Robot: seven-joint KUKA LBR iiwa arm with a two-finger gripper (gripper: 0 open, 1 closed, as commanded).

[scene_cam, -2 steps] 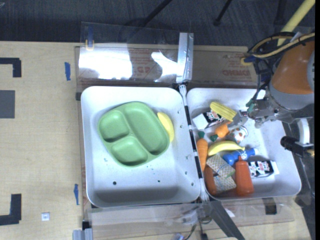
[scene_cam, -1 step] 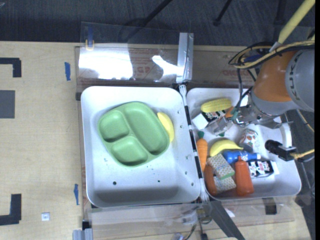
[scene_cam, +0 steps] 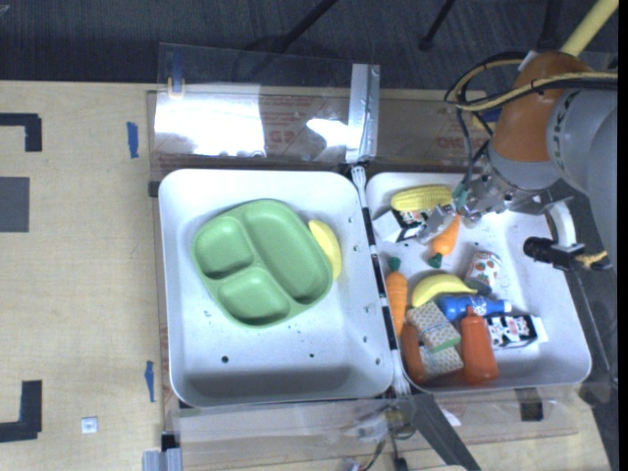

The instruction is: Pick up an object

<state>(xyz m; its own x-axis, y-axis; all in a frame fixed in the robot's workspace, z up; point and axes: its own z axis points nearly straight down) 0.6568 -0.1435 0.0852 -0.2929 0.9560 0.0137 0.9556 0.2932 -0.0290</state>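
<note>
Gripper (scene_cam: 461, 207): I read it low at the right bin's (scene_cam: 564, 356) twelve o'clock — jaws closed on a small carrot (scene_cam: 445, 237).
Carrot: hangs tilted toward seven o'clock — gripped at its top.

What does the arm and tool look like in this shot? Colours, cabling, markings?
The arm is grey and rounded, with a glossy orange band above the wrist. Yellow and dark cables loop beside the band. The tool is small, metallic grey with dark parts, too small to make out markings.
</note>
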